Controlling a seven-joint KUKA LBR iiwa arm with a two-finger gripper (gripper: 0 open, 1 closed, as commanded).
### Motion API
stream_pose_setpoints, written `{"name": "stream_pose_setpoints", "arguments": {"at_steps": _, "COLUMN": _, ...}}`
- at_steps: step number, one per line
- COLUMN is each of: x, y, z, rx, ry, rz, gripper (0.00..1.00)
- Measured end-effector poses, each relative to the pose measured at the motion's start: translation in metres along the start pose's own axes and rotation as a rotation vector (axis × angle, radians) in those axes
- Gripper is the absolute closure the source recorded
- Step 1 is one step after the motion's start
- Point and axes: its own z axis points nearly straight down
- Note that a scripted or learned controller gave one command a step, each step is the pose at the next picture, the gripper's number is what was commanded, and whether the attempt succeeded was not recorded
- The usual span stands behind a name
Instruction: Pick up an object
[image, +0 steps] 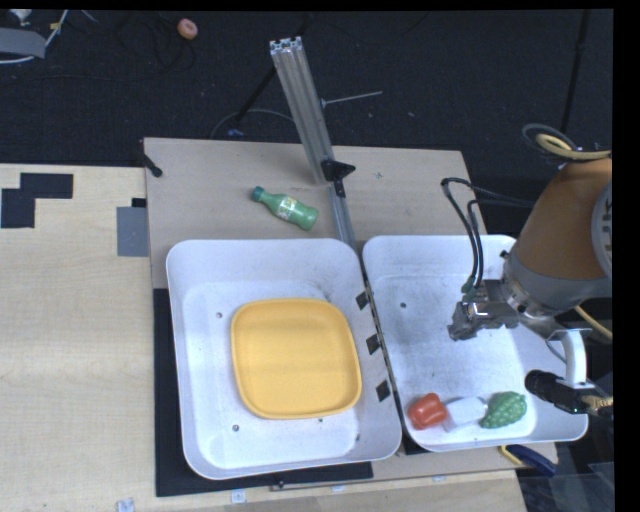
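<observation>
Gleaming smooth yellow square plate (296, 357) in glossy white bin (190, 300)

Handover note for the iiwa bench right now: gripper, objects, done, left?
Gripper: over the right bin, near its middle, above bare bin floor; nothing visibly held.
Objects: red pepper-like piece, small white piece and green leafy piece sit in a row at the right bin's near edge. Yellow plate lies flat in the left bin. Green bottle lies on its side on the bench behind the bins.
Done: no pick yet.
Left: move to one object, likely the near-edge row, grasp and lift.
</observation>
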Motion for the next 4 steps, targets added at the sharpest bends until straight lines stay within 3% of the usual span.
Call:
{"name": "stream_pose_setpoints", "arguments": {"at_steps": 2, "x": 0.006, "y": -0.005, "z": -0.107, "rx": -0.001, "ry": 0.000, "rz": 0.000, "gripper": 1.00}}
{"name": "stream_pose_setpoints", "arguments": {"at_steps": 4, "x": 0.110, "y": 0.034, "z": -0.095, "rx": 0.004, "ry": 0.001, "rz": -0.004, "gripper": 1.00}}
